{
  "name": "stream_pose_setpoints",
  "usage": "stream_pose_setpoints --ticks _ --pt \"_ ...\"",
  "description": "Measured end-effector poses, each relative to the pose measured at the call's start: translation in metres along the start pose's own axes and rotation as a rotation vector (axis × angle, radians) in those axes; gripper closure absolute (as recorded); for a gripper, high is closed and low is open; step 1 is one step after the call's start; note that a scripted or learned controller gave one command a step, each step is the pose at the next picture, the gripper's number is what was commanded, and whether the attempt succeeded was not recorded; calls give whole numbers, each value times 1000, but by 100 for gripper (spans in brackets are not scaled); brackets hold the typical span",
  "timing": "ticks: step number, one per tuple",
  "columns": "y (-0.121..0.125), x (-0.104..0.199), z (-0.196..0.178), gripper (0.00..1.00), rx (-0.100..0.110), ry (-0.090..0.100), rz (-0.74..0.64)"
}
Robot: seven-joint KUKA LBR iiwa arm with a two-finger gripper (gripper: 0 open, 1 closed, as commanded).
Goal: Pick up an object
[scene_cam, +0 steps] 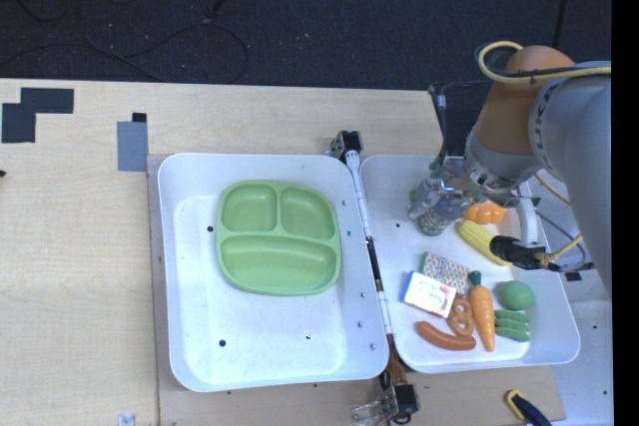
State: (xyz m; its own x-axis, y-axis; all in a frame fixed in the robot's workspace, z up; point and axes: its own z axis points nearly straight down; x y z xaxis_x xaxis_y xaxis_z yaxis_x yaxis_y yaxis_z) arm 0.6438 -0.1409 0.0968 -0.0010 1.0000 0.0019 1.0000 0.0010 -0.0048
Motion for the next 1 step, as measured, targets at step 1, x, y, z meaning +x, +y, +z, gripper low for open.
stream_pose_setpoints --ticks 1 --pt "0 63 -90 100 -2 -2 0"
